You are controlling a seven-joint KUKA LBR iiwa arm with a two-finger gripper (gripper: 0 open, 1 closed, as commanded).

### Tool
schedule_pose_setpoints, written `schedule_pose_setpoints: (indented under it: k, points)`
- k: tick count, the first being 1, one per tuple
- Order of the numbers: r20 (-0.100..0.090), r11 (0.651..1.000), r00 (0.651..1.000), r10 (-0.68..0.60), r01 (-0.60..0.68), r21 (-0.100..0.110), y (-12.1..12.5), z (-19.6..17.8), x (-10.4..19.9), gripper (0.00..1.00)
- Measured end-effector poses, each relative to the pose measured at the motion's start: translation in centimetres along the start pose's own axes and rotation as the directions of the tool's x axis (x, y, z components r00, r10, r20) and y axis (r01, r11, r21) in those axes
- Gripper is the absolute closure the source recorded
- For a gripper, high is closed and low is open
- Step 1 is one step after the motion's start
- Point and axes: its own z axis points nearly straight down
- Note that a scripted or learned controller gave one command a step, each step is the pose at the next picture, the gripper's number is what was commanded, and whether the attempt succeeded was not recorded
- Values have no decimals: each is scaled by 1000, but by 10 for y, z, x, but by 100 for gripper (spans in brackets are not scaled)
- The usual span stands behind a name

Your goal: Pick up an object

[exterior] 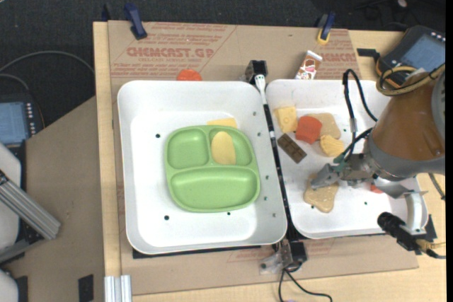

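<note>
Gripper (327, 177) low in right bin (354, 226), just above tan bread-shaped piece (320, 198); jaws' state impossible to tell. Green divided plate (211, 170) in left bin (141, 152).

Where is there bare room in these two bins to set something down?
Left bin: bare white floor rings the green divided plate, widest along its left wall and front edge. Right bin: a bare strip along the front wall. Its back half is crowded with food pieces, and the gripper sits over the tan piece.
</note>
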Motion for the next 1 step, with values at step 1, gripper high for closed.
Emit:
schedule_pose_setpoints:
  k: [1]
  points:
    - [-5, 1000, 1000, -3, 3, 8, 8, 28, 13, 0]
